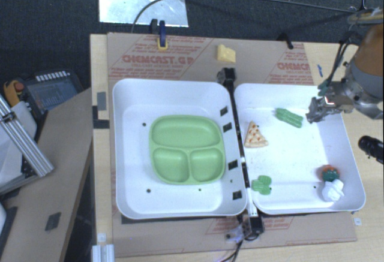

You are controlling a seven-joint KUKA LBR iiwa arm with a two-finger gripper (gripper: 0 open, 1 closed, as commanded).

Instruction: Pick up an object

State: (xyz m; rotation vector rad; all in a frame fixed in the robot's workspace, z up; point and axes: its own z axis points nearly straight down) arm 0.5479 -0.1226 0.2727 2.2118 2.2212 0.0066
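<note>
I can't tell whether the fingers [314, 112] are spread or closed. The green piece [289, 117] lies just beside them — I might nudge it away.

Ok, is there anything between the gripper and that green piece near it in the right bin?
Nothing visible. The gripper sits at the right bin's upper right, and the green piece lies just to its left with bare white floor between them. The pizza slice lies farther left, out of the way.
</note>
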